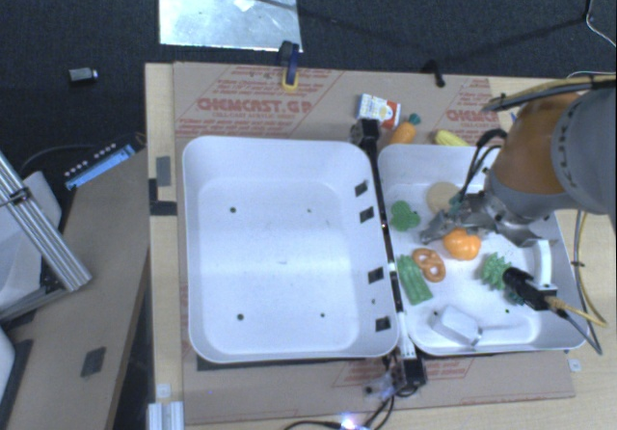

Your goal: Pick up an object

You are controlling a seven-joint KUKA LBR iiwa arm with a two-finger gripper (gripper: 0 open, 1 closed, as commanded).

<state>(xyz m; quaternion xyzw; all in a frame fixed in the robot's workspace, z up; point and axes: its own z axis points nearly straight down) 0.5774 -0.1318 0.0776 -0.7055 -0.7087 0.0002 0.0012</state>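
The claw [451, 223] hangs low in the right bin [501, 330], its jaws' spread impossible to tell, just above the orange [463, 245], and since a round fruit rolls easily, an off-centre squeeze could squirt it toward the pretzel [430, 264].
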